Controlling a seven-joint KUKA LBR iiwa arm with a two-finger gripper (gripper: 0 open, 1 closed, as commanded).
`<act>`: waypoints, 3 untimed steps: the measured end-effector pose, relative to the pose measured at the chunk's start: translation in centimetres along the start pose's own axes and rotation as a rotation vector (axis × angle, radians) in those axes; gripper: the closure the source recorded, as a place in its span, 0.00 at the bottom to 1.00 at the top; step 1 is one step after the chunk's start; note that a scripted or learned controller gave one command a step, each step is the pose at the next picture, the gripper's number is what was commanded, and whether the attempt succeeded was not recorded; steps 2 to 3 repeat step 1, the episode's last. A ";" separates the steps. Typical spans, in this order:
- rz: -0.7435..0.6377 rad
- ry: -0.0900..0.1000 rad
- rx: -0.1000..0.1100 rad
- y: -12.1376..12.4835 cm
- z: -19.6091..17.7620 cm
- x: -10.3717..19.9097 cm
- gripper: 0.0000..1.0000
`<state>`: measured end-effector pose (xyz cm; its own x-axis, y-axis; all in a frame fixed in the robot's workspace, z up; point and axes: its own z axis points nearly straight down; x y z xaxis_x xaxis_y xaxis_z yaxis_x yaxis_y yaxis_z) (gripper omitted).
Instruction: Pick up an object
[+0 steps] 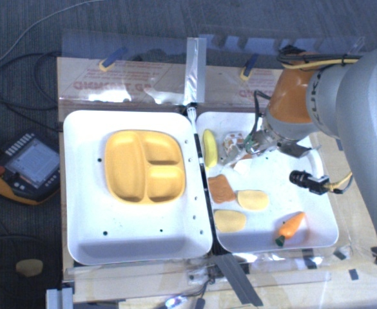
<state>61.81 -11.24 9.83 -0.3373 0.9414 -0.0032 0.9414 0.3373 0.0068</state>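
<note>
Over the right bin, near its far edge, the grey arm with its orange band is reaching in from the right, and the gripper is hanging low just beside a small brown-and-white object lying close to the bin's far left corner. Whether that object is being touched cannot be told, and the state of the pincer cannot be told either, since the wrist is covering it. Along the right bin's left edge a yellow banana-like piece is lying lengthwise. Nearer the middle of that edge a flat orange-brown piece is resting, with a pale yellow oval just beside it and a second pale yellow oval sitting near the bin's front left corner. A toy carrot is lying tilted near the front right corner. A black part with a cable is hanging over the bin's right side. Across the divider, a yellow compartment plate is sitting in the middle of the left bin.
</note>
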 end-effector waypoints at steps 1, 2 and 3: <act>0.150 0.002 0.012 4.6 -8.4 3.7 1.00; 0.150 0.002 0.012 4.6 -8.4 3.7 1.00; 0.150 0.002 0.012 4.6 -8.4 3.7 1.00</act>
